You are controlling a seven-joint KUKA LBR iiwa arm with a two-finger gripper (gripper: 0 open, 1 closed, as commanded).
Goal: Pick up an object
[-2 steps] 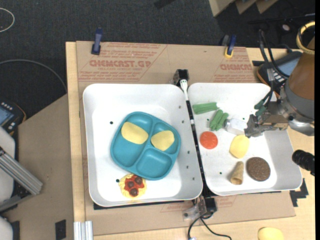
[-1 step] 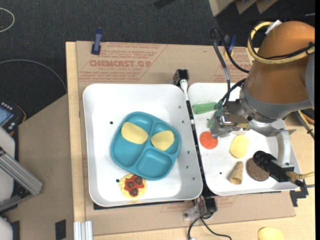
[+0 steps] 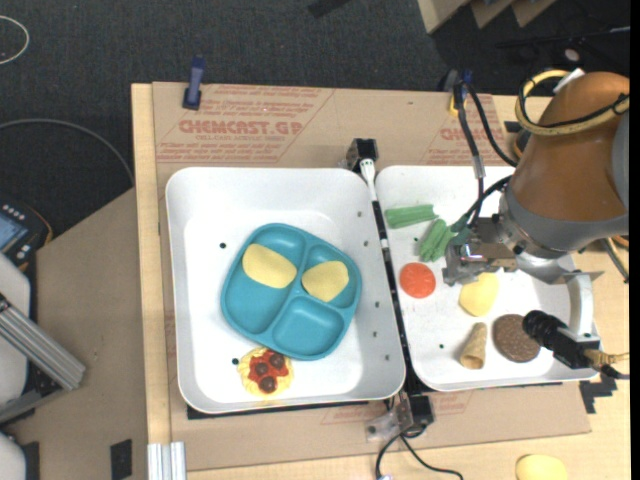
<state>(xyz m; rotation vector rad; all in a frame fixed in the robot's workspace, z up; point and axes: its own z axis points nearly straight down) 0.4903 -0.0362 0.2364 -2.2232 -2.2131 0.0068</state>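
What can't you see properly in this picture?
- The gripper: the arm's wrist covers it from above, so its grip cannot be judged.
- The green pieces: their right ends run under the gripper.
- The yellow object off the bench: cut off by the bottom edge.

1. I log a blue divided plate (image 3: 288, 303) holding two pale yellow pieces (image 3: 266, 265).
2. Both bins (image 3: 190, 268) white; worktop (image 3: 150, 148) tan with red lettering.
3. Green beans (image 3: 410, 216), orange-red round (image 3: 418, 281), brown cookie (image 3: 514, 337), tan cone (image 3: 473, 346).
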